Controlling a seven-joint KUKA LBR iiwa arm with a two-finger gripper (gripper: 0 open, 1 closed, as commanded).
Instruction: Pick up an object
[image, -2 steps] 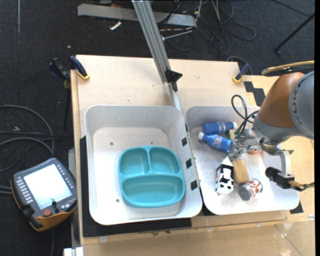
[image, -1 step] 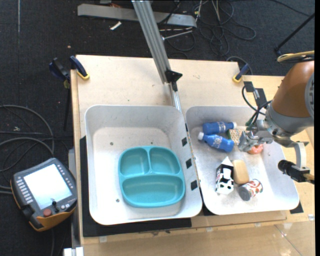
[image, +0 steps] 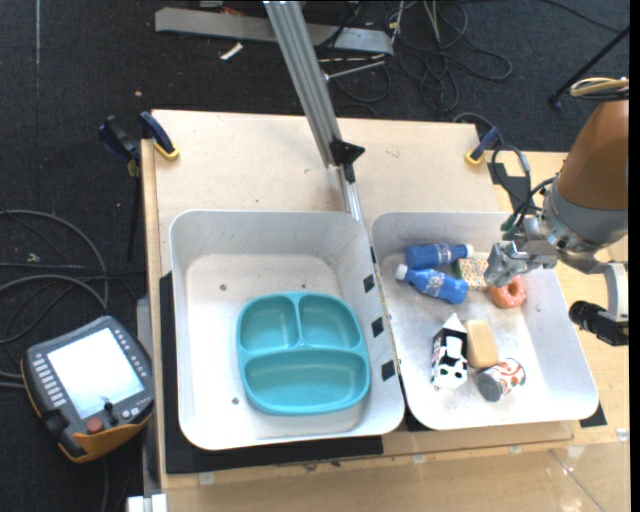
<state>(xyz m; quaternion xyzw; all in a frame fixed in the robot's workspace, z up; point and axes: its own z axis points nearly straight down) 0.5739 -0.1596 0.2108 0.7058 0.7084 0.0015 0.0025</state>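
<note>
Pale wooden bench (image: 250, 160), clamps at back corners: blue-yellow one (image: 158, 135) left, yellow one (image: 481, 146) right. Two white bins side by side on it: left bin (image: 200, 300), right bin (image: 560, 370), edges touching. Slanted metal pole (image: 310, 80) meets bench near back centre.

divided plastic tray (image: 300, 352): teal
2 plastic bottles (image: 437, 270): blue, white caps
cow figurine (image: 450, 358): black-and-white patches
ring-shaped toy (image: 511, 292): orange
rectangular block (image: 482, 344): tan
</note>
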